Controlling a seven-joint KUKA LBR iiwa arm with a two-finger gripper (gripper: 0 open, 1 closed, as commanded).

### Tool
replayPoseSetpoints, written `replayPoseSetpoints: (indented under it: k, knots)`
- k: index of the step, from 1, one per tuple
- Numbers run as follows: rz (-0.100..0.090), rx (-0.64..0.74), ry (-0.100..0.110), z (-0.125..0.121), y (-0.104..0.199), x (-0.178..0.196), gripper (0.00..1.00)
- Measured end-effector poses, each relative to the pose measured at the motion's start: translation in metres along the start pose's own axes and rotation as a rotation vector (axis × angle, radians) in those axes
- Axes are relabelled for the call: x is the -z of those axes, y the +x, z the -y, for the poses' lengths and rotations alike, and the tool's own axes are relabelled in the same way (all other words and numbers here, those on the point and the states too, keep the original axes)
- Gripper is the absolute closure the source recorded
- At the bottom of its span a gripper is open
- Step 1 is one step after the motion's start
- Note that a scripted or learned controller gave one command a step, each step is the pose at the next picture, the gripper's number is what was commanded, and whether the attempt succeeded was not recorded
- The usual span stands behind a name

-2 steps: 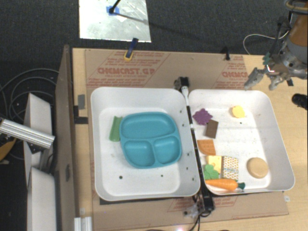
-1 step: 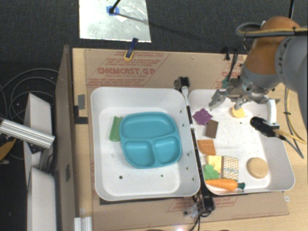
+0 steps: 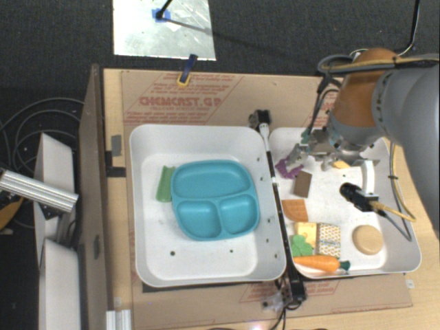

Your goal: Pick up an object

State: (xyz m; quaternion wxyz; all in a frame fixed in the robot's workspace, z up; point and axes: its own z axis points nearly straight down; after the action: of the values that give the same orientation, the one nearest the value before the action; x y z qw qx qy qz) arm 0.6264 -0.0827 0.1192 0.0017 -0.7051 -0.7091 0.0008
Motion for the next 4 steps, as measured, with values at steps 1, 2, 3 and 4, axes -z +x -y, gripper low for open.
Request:
replayPoseSetpoints:
  k: [1,2,3,4]
  knots:
    - [0.000,-0.006,-0.005,0.013,-0.017,-0.035,0.00]
    - [0.001,-0.005,-0.002,0.032,-0.004,-0.035,0.00]
    - [0.001,-0.004,-0.006,0.030,-0.004,-0.024,1.00]
    - [0.002,-0.001,-0.013,0.052,0.008,0.071,1.00]
